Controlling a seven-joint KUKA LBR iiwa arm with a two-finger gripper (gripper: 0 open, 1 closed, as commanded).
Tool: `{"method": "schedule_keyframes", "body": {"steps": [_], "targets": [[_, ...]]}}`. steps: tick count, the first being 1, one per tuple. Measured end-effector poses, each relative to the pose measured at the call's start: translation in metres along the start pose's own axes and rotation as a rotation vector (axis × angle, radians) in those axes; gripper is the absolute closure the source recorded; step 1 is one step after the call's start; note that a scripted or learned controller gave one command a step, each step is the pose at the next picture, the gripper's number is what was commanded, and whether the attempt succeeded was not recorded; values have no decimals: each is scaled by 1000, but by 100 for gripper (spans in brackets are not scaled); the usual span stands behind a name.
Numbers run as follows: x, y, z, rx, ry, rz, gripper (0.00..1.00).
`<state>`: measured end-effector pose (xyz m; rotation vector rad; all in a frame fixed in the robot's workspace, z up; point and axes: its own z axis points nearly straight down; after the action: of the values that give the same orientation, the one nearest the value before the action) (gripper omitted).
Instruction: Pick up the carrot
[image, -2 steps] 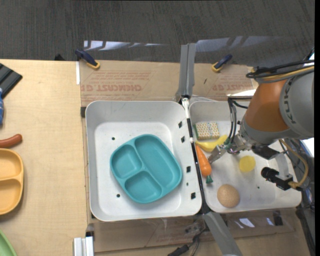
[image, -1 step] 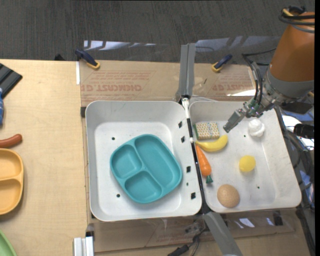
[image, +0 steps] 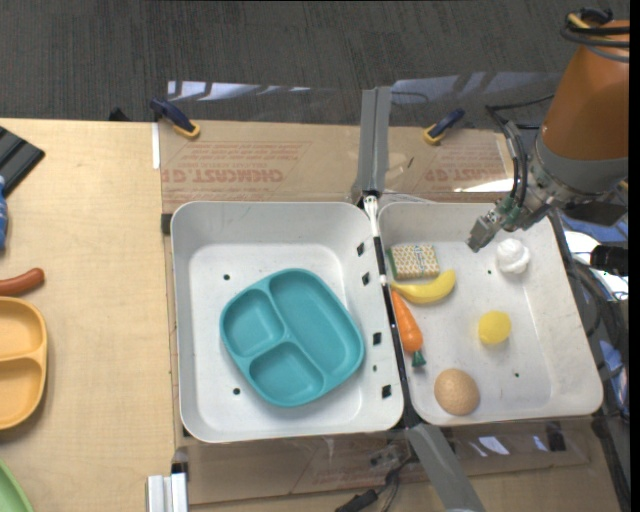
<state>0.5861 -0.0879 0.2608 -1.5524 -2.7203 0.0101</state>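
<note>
While the carrot lies untouched, the scene from left to right reads like this:

Bench edge: a yellow divided dish (image: 20, 362) and a red sausage-shaped toy (image: 22, 281) sit on the wooden top, well apart from the bins.

Left bin (image: 200, 225): it holds a teal three-compartment plate (image: 291, 336), lying flat and turned at a slant.

Carrot (image: 406, 325): it lies in the right bin (image: 560, 395), hard against the inner wall by the divider, orange body running roughly along the wall with the green tip pointing toward the near edge.

Neighbours: a yellow banana (image: 428, 288) lies just above the carrot's top end, close enough that they may touch; a patterned sponge-like block (image: 414, 261) sits beyond it. A brown egg (image: 456, 391) lies near the green tip, a lemon (image: 494, 327) further right, and a small white object (image: 513, 257) toward the far corner.

Gripper (image: 484, 233): it hangs over the far right part of the right bin, well apart from the carrot (whether it is spread or closed, I cannot tell).

Doing it well: as I judge it, the arm should travel left toward the divider, line its closing direction across the carrot's narrow width, and descend on the mid-body, clear of the banana. The wall leaves little room for the inner side, so a slightly offset approach seems wise.
</note>
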Motion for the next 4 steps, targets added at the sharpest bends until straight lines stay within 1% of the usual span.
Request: {"method": "schedule_keyframes", "body": {"steps": [1, 2, 3, 4], "targets": [[-34, -27, 30, -5, -2, -141, 100], [-68, -41, 37, -7, -4, -299, 100], [-51, -64, 40, -7, -3, -465, 100], [-86, -87, 63, -7, -3, -568, 100]]}}
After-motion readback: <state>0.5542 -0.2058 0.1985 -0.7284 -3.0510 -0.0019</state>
